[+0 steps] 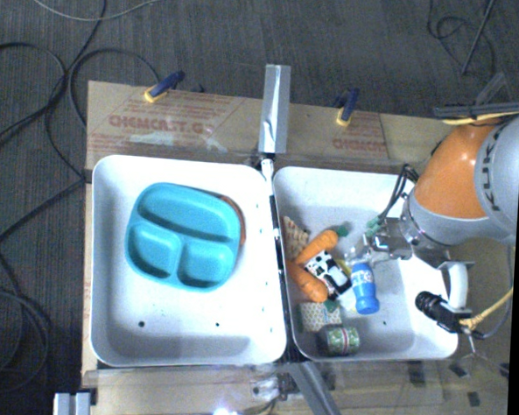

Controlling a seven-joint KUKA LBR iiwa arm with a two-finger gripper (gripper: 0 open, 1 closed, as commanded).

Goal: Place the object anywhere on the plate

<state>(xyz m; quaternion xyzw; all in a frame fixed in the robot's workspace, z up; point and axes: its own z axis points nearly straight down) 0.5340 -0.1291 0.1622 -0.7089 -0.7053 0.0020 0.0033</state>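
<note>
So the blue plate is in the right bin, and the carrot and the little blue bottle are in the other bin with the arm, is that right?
Not quite. The camera view shows the blue plate in the left bin, not the right. The carrot and blue bottle lie in the right bin, where the arm reaches in.

Both white bins (98, 263) and the bench (212, 125) are viewed from one fixed camera set overhead, angled slightly downward, far enough that surrounding floor (40, 75) is included.

This looks like a robotics lab: a cardboard-covered bench (203, 124) held by clamps (164, 86), two white bins (107, 263) on it, loose cables (40, 66) on the carpet beside the bench.
</note>
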